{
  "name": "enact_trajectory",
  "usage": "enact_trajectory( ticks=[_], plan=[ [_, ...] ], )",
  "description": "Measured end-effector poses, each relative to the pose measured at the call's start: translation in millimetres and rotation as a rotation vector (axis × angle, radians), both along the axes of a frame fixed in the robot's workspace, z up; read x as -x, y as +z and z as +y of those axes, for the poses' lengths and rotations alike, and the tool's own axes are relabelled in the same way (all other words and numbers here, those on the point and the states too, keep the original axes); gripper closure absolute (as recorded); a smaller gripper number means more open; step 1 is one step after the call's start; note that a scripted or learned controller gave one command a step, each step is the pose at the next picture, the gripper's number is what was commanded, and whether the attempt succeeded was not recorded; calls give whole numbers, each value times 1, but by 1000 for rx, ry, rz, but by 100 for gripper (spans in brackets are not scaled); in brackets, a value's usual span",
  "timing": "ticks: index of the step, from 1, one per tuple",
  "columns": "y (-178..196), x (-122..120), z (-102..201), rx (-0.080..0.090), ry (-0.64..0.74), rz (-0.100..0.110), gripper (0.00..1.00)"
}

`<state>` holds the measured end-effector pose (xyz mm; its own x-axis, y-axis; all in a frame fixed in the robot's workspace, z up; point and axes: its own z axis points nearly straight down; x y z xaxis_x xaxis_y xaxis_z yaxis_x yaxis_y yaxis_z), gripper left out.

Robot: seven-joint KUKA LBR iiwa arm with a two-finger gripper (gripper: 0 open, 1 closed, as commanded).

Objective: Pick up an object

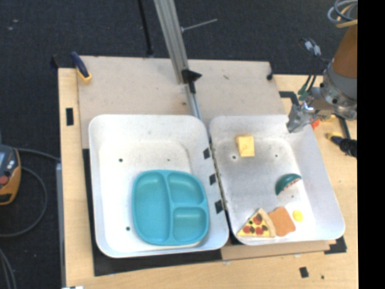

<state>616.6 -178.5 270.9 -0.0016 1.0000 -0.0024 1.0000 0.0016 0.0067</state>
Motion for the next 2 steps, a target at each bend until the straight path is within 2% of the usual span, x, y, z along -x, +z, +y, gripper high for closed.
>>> enact_trajectory(
  ticks=[1, 2],
  plan=[
    [19, -1, -1, -1, 1, 3, 100],
    [12, 23, 53, -2, 4, 6, 100]
  ],
)
